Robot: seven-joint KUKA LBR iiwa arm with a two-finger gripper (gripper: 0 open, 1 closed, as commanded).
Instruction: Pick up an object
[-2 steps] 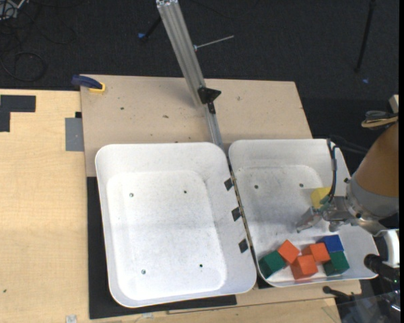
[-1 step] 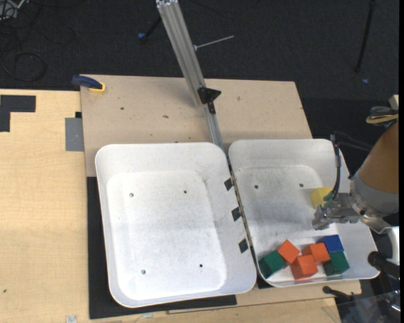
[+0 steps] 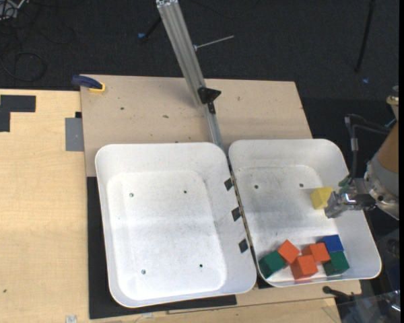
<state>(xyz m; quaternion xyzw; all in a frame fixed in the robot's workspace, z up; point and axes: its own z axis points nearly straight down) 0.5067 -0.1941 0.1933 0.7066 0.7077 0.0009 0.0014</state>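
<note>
Most of the arm was cut off at 3 o'clock. The gripper [image 3: 339, 204] sat in the right bin [image 3: 283, 157], touching a yellow block [image 3: 321, 198] at its 9 o'clock; its grip was too blurry to tell.

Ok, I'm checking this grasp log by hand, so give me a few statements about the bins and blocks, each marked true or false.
1. The yellow block lies in the right bin. True.
2. The coloured blocks are heaped in the left bin. False: the orange blocks, green blocks and blue block sit in the right bin's near corner.
3. The gripper is beside the yellow block, over the right bin. True.
4. The yellow block sits among the other blocks. False: it lies apart, farther back.
5. There are three orange blocks. True.
</note>
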